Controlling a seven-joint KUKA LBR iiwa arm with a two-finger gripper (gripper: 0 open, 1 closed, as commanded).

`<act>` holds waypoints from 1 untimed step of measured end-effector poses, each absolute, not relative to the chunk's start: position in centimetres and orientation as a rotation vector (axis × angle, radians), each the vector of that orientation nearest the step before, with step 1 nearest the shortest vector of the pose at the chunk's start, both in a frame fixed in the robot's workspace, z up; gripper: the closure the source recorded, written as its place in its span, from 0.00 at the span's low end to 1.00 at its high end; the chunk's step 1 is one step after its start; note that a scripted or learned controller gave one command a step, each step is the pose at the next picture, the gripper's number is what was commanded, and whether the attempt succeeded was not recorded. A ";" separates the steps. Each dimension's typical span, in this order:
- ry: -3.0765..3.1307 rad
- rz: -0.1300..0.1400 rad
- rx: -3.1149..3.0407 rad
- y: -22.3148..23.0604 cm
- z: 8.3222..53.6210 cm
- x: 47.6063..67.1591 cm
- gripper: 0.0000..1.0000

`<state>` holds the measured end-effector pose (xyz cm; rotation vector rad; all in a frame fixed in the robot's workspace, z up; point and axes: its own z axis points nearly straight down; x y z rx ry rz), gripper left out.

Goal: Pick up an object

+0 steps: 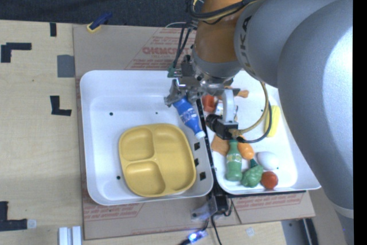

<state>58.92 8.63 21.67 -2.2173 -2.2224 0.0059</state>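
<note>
Reaching in over the divide between two white bins, the gripper (pixel 184 94) appears clamped on a blue tube (pixel 188 115), which hangs tilted from its fingers above the right edge of the left bin (pixel 100 94), probably just lifted from the clutter. Below it, a yellow divided plate (pixel 156 159) fills the left bin's near half, leaving open floor toward the far-left corner. Toy food, including a green bottle (pixel 233 162) and a red tomato (pixel 269 179), crowds the right bin (pixel 298 172) at its near edge, leaving little room there.
</note>
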 end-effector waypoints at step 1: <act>-2.223 0.004 -2.217 8.2 21.4 59.3 1.00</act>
